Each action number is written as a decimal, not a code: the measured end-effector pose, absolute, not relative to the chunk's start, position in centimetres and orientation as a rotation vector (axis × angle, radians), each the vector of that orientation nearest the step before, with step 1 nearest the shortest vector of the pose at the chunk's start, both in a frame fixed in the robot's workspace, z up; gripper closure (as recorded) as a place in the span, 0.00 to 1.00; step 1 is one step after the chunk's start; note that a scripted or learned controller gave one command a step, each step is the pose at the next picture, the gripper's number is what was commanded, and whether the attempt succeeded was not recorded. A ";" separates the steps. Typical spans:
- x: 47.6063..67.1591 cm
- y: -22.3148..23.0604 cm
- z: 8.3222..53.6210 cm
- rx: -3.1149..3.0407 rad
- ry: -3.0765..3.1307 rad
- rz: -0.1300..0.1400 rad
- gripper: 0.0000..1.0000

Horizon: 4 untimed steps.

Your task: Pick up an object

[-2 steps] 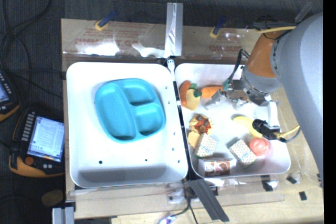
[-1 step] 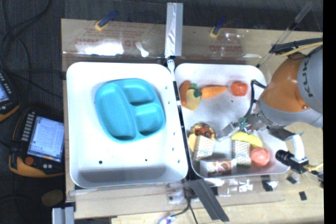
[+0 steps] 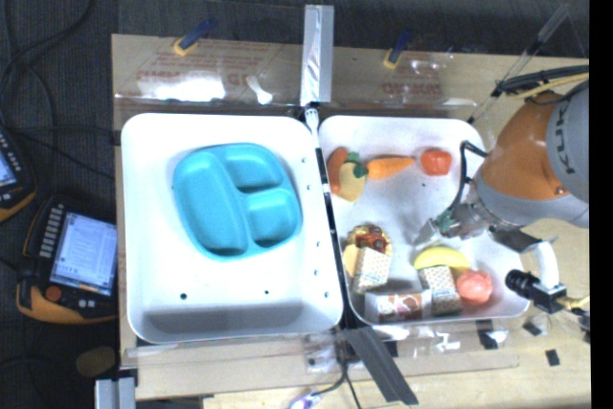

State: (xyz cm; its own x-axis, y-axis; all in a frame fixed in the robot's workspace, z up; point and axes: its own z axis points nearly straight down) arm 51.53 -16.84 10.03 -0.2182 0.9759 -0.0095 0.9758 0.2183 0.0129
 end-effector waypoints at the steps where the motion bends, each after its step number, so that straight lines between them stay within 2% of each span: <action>1: 51.6 -16.8 10.9 1.954 2.442 0.006 1.00; 2: 48.4 -18.6 16.6 1.939 2.473 -0.004 1.00; 3: 48.4 -14.7 18.1 1.959 2.458 -0.002 1.00; 4: 48.3 -6.5 18.6 2.466 1.950 -0.006 1.00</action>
State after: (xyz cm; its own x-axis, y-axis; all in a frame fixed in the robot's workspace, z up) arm 48.33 -6.46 18.60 0.2305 0.9731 -0.0019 0.9731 -0.2305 -0.0043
